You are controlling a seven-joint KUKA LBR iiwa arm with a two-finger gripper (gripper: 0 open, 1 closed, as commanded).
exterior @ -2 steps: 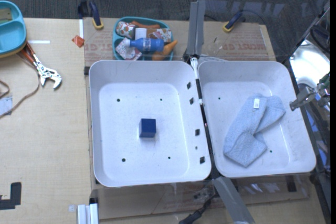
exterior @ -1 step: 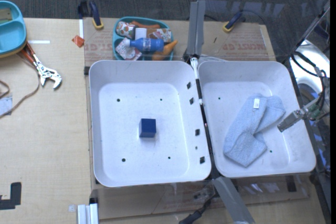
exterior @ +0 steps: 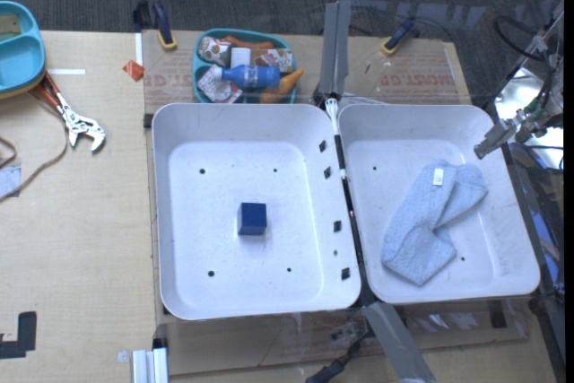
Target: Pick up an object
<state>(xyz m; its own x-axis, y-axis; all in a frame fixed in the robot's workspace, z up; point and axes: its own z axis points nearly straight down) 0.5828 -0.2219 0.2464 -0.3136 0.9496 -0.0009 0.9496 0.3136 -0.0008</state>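
Observation:
A small dark blue cube rests on the floor of the left white bin, near its middle. In the right white bin lies a crumpled grey cloth with a small white tag, spread from the centre towards the right. My gripper sits at the right bin's upper right rim, just right of and above the cloth and far from the cube. Only a grey finger-like part of it reaches in from the right edge. Nothing is seen held in it.
Behind the left bin stands a light blue bowl with several small packets and a bottle. A wrench and a blue tray lie on the wooden bench at the left. Clamps hold the back edge.

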